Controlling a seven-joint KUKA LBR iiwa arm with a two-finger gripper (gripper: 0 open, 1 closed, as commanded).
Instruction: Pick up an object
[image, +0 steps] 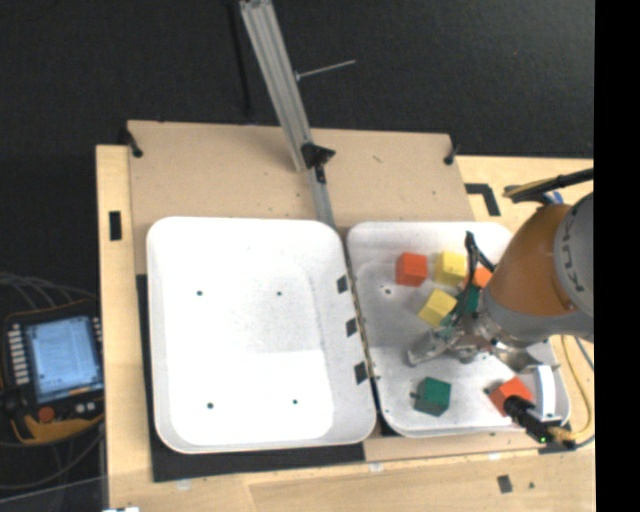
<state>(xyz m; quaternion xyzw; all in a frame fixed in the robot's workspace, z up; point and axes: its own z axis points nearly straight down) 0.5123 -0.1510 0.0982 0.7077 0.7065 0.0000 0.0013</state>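
In the camera view, the gripper (432, 347) is seen low in the right bin (385, 400), right of frame centre, between a yellow block (437, 307) and a green block (433, 396). The approach step appears to be in hand; nothing is seen held. Whether the fingers are apart or together cannot be told, the metal parts being blurred. A descent squarely over one block is called for next. The blocks look small, matte and hard-edged; an orange block (411, 268) lies further up.

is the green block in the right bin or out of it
In. The green block lies on the floor of the right bin, near its front rim, apart from the gripper above it.
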